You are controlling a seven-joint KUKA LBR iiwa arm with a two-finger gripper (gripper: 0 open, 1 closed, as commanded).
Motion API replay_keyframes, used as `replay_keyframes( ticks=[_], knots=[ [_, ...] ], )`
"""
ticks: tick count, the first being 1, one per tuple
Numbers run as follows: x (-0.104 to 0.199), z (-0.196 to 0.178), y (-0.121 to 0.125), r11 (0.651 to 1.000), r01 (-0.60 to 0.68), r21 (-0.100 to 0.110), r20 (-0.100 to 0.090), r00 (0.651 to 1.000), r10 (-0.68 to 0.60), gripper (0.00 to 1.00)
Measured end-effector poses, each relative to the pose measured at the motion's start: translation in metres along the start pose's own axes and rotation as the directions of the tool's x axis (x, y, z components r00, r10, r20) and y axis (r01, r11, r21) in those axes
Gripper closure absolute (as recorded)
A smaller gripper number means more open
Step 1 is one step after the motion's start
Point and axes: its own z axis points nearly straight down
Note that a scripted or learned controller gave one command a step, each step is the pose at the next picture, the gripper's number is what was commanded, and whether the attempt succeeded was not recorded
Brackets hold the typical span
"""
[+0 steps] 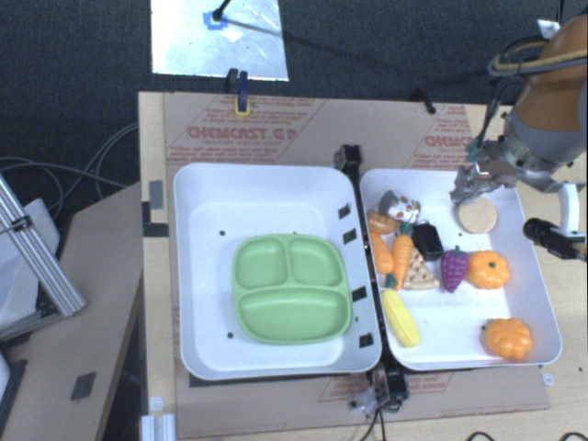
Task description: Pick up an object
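One round tan cookie [477, 217] in the right bin [542, 288] lies just beneath the gripper [469, 187], whose grip state I cannot tell; judging by that, the approach is under way and descent comes next.

gripper [470, 189] over right bin [542, 288], perhaps touching cookie [478, 218]

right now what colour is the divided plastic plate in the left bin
Light green; the divided plastic plate shows best in the camera view.
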Motion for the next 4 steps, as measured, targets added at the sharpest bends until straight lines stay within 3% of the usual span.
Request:
replay_keyframes(
  ticks=[3,4],
  knots=[
    [0.170,-0.007,0.048,1.000,0.000,0.001,-0.002,1.000,0.000,1.00],
    [0.208,0.020,0.045,1.000,-0.001,0.004,-0.001,1.000,0.001,1.00]
  ],
)
